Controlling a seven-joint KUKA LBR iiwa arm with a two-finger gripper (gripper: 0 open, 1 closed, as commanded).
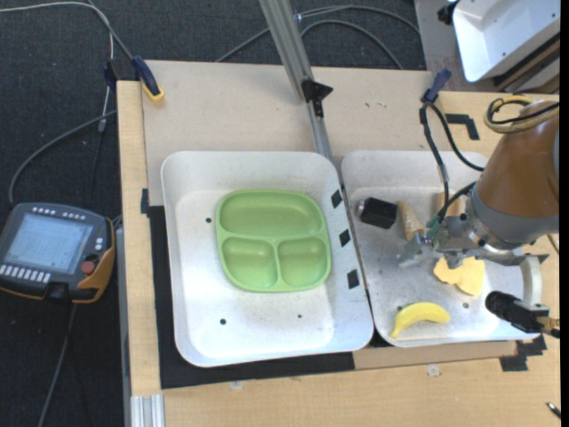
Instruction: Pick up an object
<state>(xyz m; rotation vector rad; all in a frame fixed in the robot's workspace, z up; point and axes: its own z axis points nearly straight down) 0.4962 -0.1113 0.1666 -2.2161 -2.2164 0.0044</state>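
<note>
In the right bin lie a yellow banana near the front edge, a flat yellow piece to its upper right, a black block at the back left, and a tan stick-like object beside the block. My gripper is low over the middle of this bin, just below the tan object and left of the flat yellow piece. The arm's orange band rises above it on the right. I see nothing clearly held.
The left bin holds a green divided plate. A metal pole slants down to the gap between the bins. A teach pendant lies on the floor at the left. Cables run behind the bench.
</note>
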